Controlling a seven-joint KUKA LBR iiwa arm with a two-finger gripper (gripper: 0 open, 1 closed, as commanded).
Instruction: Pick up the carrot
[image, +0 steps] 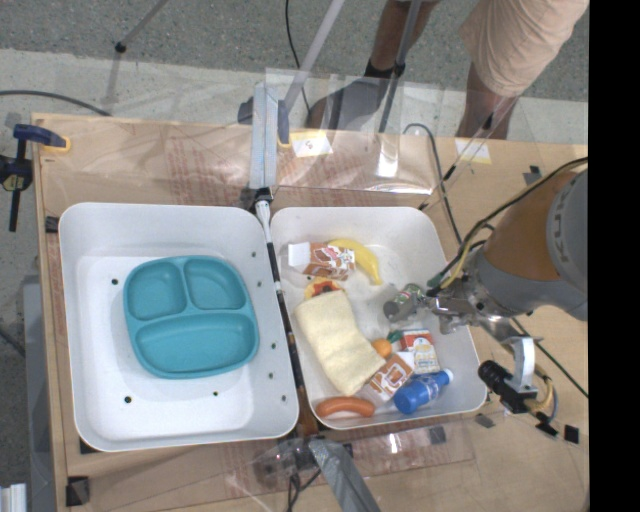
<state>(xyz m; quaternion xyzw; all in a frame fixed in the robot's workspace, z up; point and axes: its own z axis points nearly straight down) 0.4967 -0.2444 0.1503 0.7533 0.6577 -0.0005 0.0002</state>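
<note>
My two-finger gripper (405, 303) hangs low inside the right-hand shallow white bin (436, 232), reaching in from its right wall, and I cannot tell whether my jaws are apart or together; nothing shows between them. My grey arm with its orange band (525, 240) runs off to the right behind them.

The small orange carrot (382, 348) lies just below my jaws and a little to their left, near but apart from them. It rests against the right edge of the folded pale yellow cloth (338, 342), which lies to the lower left of my jaws. Directly under my jaws sits a small white carton with red and green print (420, 353), touching or nearly touching the carrot's right side, and a second small brown-and-white packet (391, 377) lies just below the carrot. Further below are a blue plastic bottle (420, 391) and a reddish sausage-shaped toy (345, 407).

Up and to the left of my jaws lie a yellow banana (365, 258) and a brown-and-white snack packet (330, 261).

Well to the left of my jaws, the left-hand white bin (80, 300) holds a teal three-compartment plastic plate (190, 315).
</note>
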